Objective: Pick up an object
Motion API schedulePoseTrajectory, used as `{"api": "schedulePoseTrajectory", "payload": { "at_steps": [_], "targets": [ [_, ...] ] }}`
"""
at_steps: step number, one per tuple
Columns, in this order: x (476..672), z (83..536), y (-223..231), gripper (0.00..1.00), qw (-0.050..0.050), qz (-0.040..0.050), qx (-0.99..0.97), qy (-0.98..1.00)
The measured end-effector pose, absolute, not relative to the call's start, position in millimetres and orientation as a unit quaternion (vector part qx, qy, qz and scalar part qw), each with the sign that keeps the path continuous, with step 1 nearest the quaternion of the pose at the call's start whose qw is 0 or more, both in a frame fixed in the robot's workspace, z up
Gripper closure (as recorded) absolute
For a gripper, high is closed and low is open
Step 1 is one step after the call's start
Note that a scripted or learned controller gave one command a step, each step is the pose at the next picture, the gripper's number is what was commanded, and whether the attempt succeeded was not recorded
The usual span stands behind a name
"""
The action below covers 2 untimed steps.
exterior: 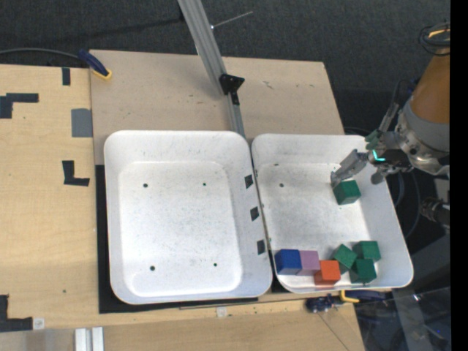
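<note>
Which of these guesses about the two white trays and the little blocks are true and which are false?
1. All the blocks lie in the right bin. True.
2. A red ball sits in the left bin. False: no ball is there; the small dark spots are marks on its floor.
3. The end effector is over the right bin, near a green block. True.
4. The blue block lies in the far corner of its bin. False: it lies at the near edge, beside a purple block.
5. An orange block lies among the near cluster. True.
</note>
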<state>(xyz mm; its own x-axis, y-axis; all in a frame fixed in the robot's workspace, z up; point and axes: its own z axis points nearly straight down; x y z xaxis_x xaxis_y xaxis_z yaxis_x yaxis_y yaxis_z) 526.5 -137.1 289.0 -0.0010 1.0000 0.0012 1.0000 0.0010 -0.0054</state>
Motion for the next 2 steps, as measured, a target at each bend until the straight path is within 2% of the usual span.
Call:
{"api": "schedulePoseTrajectory", "payload": {
  "at_steps": [1, 2],
  "targets": [
    [527.2, 291, -137, 0.00, 0.000, 0.0003, -0.706, -0.708],
    [526.8, 228, -141, 0.00, 0.003, 0.0026, -0.707, -0.707]
  ]
}}
